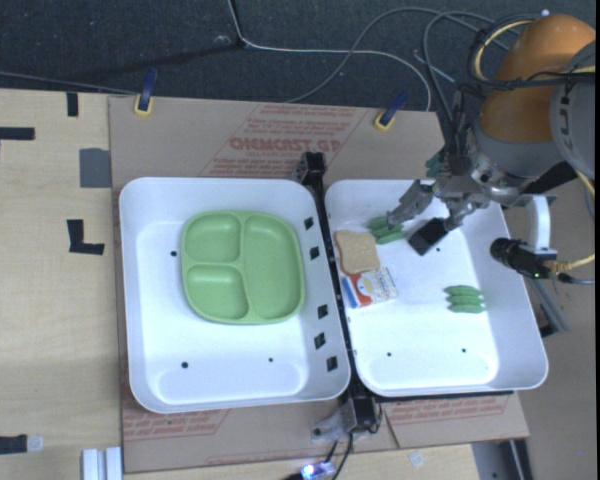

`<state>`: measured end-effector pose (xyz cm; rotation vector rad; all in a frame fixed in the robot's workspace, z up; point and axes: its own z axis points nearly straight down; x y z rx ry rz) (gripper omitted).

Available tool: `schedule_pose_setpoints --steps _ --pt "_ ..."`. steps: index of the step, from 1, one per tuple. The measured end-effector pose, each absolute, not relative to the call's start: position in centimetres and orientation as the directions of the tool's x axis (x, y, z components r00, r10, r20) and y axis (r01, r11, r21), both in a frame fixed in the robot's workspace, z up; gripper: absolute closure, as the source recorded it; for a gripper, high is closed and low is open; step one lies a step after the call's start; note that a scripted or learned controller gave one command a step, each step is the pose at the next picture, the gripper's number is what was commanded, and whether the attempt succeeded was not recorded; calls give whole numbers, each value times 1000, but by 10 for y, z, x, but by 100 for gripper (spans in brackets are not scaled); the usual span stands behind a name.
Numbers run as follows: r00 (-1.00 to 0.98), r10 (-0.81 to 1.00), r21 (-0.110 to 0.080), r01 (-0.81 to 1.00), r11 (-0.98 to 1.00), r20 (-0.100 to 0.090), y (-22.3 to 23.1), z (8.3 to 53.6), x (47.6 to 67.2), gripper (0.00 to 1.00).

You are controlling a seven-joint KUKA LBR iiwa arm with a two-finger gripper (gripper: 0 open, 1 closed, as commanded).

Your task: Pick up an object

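Note:
My gripper (pixel 417 220) hangs over the back of the right bin (pixel 500 363), its two fingers spread apart with nothing between them. One grey finger (pixel 408 204) reaches toward a green object (pixel 385 231) that lies just left of and below it. The other finger, dark-tipped, points down at the bin floor. A tan bread slice (pixel 357 252) lies at the bin's left side, with a red, white and blue packet (pixel 368 288) directly in front of it. A green pea pod (pixel 464 299) rests toward the right of the bin.
The left bin (pixel 150 368) holds a green divided plate (pixel 243 266). A black divider with clips (pixel 323 268) runs between the bins. The arm's orange band (pixel 535 63) and cables sit above the right bin's back right corner.

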<state>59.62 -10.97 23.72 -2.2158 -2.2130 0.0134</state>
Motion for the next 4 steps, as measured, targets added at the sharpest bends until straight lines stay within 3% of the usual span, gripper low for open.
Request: schedule_pose_setpoints --steps 1,2,4 --pt "-1 1000 -2 1000 1 0 -110 243 599 0" --pt "-2 1000 -8 1000 2 0 -103 181 594 0" --pt "-1 1000 1 1000 1 -1 -100 85 603 0"
